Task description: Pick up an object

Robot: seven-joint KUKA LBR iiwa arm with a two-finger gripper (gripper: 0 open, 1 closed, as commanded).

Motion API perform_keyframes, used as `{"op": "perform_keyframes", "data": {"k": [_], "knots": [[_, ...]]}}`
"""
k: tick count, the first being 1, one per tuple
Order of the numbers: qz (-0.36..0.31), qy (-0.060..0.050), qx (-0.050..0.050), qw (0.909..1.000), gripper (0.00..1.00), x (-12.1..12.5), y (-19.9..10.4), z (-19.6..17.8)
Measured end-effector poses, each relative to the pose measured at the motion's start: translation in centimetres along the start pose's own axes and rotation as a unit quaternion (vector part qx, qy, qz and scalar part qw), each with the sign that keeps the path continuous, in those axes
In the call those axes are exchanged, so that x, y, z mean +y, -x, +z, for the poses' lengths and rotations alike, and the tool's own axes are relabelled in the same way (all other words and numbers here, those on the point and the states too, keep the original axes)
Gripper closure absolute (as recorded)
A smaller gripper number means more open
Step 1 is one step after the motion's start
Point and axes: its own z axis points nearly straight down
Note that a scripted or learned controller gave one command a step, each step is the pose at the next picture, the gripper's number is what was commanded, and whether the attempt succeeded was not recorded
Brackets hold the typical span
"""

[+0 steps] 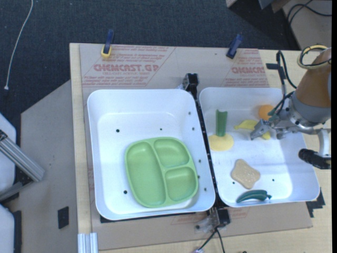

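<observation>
right now the claw (261,131) sits low in the right bin (303,186), in its upper half, and the nearest candidate is a flat yellow piece (246,125) lying just to the claw's left, so close that its right end seems to meet the metal tips. that yellow piece runs roughly left to right, a little tilted, so its long axis points almost straight at the claw rather than across it; to my eye a squeeze would need the tips to straddle its narrow width. whether the tips are apart or together i cannot tell, since they blur into the yellow and grey there, and nothing is plainly caught between them. an orange object (265,110) lies just above the claw, partly hidden by cabling. further left stands a green upright piece on a pale yellow base (221,137), near the bin's left wall. a tan sponge-like block (245,174) and a dark green curved item (253,196) lie well below, toward the near rim. the arm (314,94) comes in from the right edge, its orange band above the wrist, wrist bent so the claw points leftward and down. the left bin (105,109) holds a green divided plate (160,170).
</observation>
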Motion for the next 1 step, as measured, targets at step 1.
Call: {"op": "perform_keyframes", "data": {"k": [1], "knots": [[0.000, 0.004, -0.001, 1.0000, 1.00, 0.17, 0.07, -1.48]]}}
